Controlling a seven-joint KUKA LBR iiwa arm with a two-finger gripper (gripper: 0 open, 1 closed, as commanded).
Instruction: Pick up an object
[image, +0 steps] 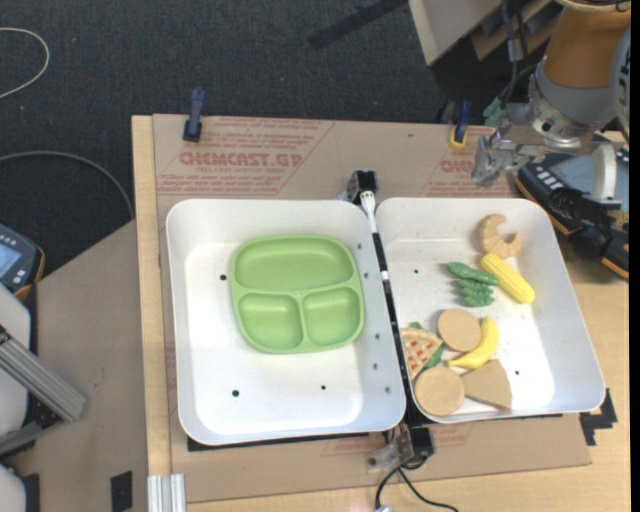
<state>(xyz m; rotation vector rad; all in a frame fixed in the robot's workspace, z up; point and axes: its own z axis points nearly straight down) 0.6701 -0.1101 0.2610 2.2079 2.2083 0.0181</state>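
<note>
Fingers (489, 160) above right bin's (570, 330) far rim

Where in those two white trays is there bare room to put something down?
Left bin: bare floor all round the green plate, widest below it. Right bin: free upper-left corner above the green beans. Crowded: lower middle, around banana and cookies.

The arm entered at the top right corner of the camera view, its orange band at the very top edge and the grey wrist section just beneath it. Below the wrist hung the gripper (487, 165), a small metallic assembly pointing down and to the left. It hovered above the bench, just beyond the far edge of the right bin, near that bin's far right corner. Nothing showed between its fingers.
</note>
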